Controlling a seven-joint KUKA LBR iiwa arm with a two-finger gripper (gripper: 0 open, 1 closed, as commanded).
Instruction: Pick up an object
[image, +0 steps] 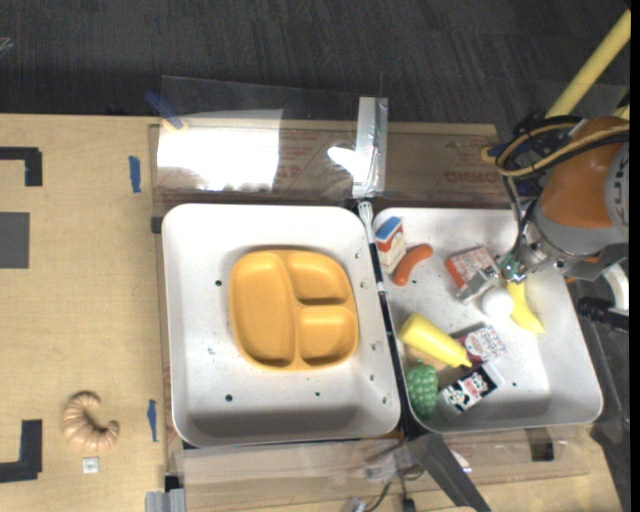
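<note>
bench: tan board top, dark floor behind, two shallow white bins side by side at its middle; a toy croissant (90, 421) lies on the board near the bench's front left corner.

left bin (190, 250): one orange divided plate (293, 306), centred.

right bin (570, 385): a small milk carton (388, 240) at the back left corner, a toy sausage (411, 262) just beside it; a red-and-white packet (470, 268) near the middle of the back half; a white egg-like piece (497, 301) touching a banana (524, 307) toward the right wall; a yellow corn-like piece (434, 341) by the left wall; a green leafy toy (421, 388) at the front left corner; two small printed cartons (478, 365) near the front middle.

my gripper (517, 266): low over the right bin's back right part, just above the banana and beside the packet. whether it is apart or together i cannot tell; nothing is seen held.

step, as i judge it: the descent onto a target, grasp not yet made. next move calls for settling squarely over the banana or egg piece and closing without nudging the packet.
</note>
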